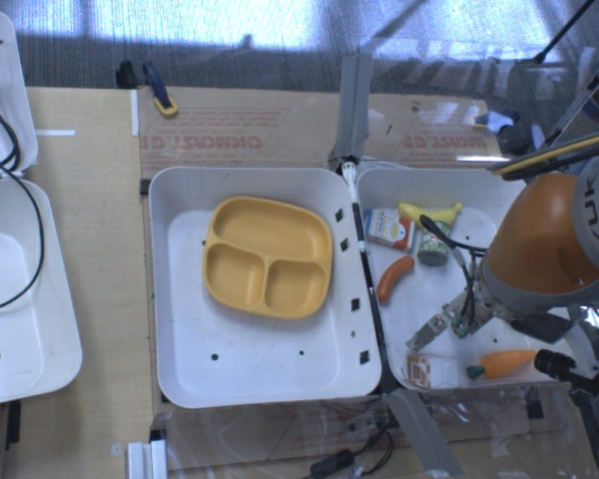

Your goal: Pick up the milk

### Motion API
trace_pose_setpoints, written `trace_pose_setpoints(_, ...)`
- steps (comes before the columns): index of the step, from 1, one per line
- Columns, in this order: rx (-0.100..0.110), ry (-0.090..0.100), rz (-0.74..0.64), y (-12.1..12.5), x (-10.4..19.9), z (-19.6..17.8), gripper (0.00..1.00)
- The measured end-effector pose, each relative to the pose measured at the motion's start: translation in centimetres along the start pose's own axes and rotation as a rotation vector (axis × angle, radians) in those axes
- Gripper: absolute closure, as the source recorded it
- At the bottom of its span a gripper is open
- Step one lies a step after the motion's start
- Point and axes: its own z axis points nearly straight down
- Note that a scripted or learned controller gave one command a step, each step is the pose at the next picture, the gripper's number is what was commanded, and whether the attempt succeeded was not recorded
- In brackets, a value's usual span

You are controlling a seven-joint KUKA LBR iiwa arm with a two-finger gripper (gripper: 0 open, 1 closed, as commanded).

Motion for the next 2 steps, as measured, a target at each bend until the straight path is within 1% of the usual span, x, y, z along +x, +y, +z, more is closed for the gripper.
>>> trace_pose_setpoints(1,-0.002,-0.003,-0.079,6.2,-4.1,-5.2,0.0)
trace_pose_setpoints(2,-0.003,-0.004,-0.233,9.4,-7.7,-18.3,0.0)
